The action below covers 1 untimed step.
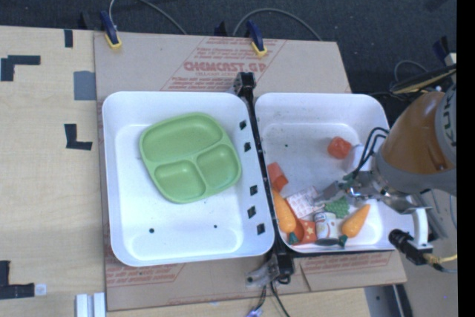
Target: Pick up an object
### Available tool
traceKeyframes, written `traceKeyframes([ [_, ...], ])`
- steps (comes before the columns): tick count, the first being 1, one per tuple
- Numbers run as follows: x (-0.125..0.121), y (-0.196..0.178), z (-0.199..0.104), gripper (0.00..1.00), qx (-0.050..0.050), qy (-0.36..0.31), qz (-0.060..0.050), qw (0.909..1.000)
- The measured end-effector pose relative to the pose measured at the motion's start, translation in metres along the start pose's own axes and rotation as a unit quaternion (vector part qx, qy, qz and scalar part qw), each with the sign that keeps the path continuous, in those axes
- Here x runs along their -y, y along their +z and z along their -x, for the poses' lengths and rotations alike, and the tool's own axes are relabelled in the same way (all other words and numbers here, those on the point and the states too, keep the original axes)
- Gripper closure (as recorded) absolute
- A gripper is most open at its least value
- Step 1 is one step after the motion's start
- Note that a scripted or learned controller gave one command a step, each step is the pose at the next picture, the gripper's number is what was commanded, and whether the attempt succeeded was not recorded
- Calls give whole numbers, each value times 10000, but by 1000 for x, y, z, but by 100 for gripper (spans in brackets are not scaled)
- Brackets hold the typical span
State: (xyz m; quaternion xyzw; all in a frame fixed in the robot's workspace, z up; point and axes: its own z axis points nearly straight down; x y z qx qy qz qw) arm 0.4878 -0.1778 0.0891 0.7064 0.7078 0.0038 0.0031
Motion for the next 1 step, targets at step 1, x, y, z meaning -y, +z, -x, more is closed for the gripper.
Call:
traceKeyframes([
  [1, -1, -10, 0, 100, 5, 2, 11, 10000],
])
